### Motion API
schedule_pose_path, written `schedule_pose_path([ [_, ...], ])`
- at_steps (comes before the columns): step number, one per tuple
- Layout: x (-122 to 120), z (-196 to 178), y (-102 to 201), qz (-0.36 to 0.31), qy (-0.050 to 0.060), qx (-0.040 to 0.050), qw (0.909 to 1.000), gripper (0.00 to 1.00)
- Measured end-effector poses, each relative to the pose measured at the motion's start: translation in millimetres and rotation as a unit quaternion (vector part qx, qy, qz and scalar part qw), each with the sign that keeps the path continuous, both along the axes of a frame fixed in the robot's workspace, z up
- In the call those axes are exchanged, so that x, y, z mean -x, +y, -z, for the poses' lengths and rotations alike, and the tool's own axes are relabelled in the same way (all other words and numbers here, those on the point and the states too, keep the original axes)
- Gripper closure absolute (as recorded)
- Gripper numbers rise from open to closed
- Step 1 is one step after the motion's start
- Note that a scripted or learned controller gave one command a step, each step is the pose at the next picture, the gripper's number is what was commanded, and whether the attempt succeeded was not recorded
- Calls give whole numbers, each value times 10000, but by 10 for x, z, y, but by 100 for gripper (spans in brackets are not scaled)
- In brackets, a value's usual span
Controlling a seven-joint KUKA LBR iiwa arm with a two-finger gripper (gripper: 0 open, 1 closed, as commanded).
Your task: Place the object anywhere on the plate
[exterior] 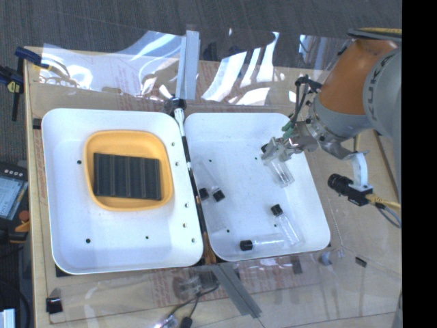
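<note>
Camera view: end effector low over right bin, apparently gripping clear vial at its upper end; yellow plate well apart, inside left bin.

A dark grey carpet floor lies far behind the light wooden desk. Shiny clear plastic sheet on the desk catches bright light.
</note>
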State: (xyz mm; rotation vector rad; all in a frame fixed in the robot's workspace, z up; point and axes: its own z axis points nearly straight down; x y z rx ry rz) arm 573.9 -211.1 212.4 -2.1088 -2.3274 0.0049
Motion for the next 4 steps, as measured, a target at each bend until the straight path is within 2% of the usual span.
schedule_pose_path([
  [1,0,0,0,0,0,1,10000,0],
  [2,30,32,631,-1491,11,-19,9888,0],
  [3,-327,206,1298,-3167,-9,-10,9485,0],
  [4,-478,115,1985,-3146,-5,-8,9492,0],
])
